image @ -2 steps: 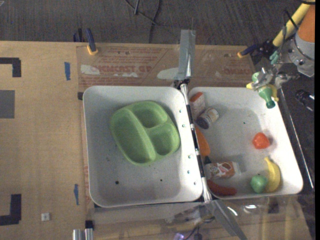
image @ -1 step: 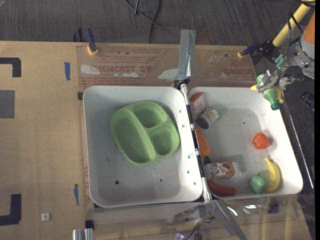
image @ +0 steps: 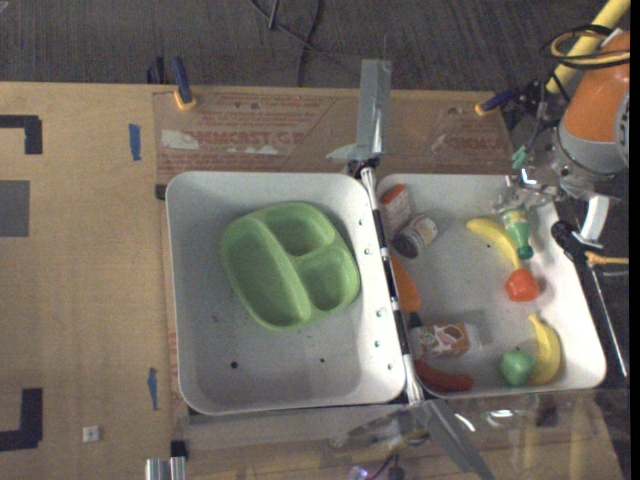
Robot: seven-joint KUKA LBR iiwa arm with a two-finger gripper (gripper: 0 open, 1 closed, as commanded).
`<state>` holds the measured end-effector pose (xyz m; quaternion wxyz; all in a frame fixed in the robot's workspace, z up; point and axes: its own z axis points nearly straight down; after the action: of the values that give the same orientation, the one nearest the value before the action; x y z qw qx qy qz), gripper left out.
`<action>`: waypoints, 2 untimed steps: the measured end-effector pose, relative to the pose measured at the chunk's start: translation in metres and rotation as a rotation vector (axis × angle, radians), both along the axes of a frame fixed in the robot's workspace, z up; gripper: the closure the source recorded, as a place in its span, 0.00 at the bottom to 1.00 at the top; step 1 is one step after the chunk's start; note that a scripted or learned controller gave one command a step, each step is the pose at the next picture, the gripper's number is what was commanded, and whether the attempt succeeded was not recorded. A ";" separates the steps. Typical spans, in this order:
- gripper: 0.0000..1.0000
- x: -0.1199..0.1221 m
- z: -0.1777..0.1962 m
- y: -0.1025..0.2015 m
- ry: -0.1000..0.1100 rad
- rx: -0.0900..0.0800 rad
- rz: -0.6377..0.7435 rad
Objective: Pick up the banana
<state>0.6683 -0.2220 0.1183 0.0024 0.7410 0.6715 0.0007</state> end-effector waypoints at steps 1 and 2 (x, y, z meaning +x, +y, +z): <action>0.00 0.001 0.000 0.005 0.003 0.010 0.004; 0.00 -0.025 -0.030 0.014 -0.002 0.005 0.056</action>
<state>0.6436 -0.2075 0.0880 0.0010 0.7220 0.6918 0.0031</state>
